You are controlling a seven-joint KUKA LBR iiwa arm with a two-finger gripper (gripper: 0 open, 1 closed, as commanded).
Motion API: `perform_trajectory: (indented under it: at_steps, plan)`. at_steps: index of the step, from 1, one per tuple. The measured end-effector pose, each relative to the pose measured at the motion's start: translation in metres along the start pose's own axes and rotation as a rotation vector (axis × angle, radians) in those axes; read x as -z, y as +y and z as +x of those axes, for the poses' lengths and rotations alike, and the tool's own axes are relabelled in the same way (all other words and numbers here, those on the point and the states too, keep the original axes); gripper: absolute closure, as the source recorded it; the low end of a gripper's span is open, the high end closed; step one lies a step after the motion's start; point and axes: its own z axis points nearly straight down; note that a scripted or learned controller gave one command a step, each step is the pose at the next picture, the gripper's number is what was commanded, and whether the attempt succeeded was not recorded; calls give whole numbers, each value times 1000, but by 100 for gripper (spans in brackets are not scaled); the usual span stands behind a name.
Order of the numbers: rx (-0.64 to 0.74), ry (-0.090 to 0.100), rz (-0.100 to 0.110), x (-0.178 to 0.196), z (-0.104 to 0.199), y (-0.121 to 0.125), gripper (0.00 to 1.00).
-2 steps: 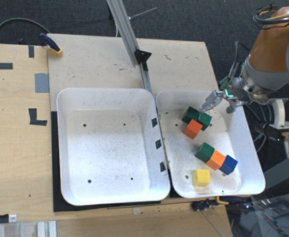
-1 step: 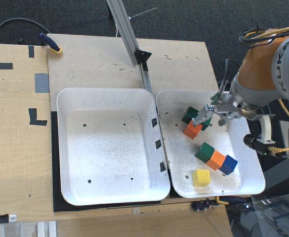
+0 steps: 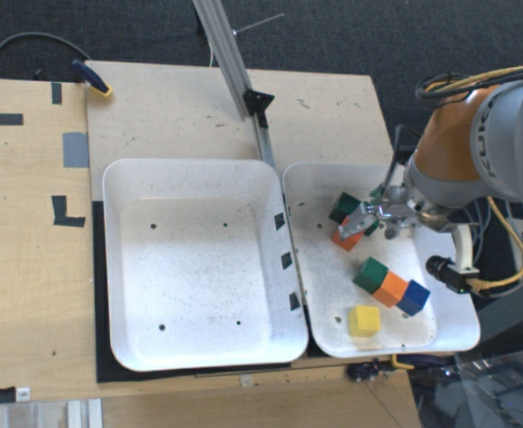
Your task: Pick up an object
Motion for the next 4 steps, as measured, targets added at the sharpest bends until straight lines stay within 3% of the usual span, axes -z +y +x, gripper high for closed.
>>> perform_trajectory:
  at_steps: [1, 2, 4]
  plan:
    - [1, 0, 0, -54, 1, -1, 0]
    - [3, 1, -4, -41, 2, 0, 100]
    - [0, -1, -11, 67, -8, 5, 100]
